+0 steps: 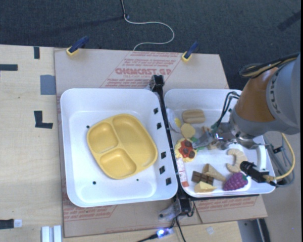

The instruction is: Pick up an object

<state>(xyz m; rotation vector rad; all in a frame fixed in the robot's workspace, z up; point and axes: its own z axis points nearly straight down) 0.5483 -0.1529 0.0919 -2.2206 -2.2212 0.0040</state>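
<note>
- Reaching in from the right, the grey arm [272, 105] with its orange band bends down over the right bin [219, 94], and the gripper [208, 137] sits low among the toy food there.
- Whether the gripper is wide, narrow or closed on anything cannot be told; its tip is small and lost in the clutter.
- Just beside the gripper tip, on its left, lie a pale yellow round piece [188, 130] and a red and yellow piece [185, 149] below it.
- A tan bread-like piece [193, 116] lies near the back of the right bin, above the yellow piece.
- A pale curved piece [236, 158] lies to the gripper's right, under the arm.
- Along the front edge of the right bin sit a brown chocolate bar [201, 176], a yellow wedge [205, 186] and a purple bunch of grapes [235, 181], close together.
- The left bin [73, 135] holds a yellow divided plate [122, 145] with three sections, lying flat near the middle.
- Both bins rest on a cardboard sheet [139, 70] clipped to the tabletop [20, 155], and a thin white cable [151, 32] loops behind it.
</note>
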